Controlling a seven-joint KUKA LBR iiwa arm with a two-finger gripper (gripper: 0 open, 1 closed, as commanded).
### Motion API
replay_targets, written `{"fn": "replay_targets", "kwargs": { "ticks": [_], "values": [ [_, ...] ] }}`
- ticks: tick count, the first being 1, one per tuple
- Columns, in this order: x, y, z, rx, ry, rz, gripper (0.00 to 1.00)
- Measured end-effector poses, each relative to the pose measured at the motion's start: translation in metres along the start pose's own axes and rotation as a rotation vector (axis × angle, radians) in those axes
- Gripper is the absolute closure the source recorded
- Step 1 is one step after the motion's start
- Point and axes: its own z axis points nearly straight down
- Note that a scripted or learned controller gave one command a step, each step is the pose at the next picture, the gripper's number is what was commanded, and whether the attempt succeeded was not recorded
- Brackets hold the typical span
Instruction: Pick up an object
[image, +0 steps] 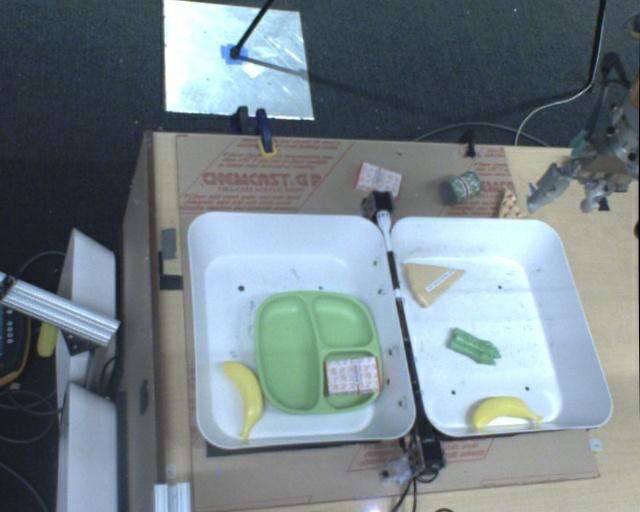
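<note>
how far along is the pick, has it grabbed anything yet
Nothing looks picked yet. The tool sits at the bench's far right corner, outside both bins. The bananas, green toy, wedge and the carton on the green plate all lie in the bins. Approach, grasp and lift remain.

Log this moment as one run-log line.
end effector: above bench, outside bins | right bin: wedge, green piece, banana | left bin: green tray | status: nothing picked

left bin: banana (245, 397) | right bin: banana (503, 411), green piece (473, 346)
</note>
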Motion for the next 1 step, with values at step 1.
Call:
{"fn": "replay_targets", "kwargs": {
  "ticks": [1],
  "values": [
    [-0.0011, -0.0616, 0.1089, 0.004, 0.001, 0.002, 0.00]
  ]
}}
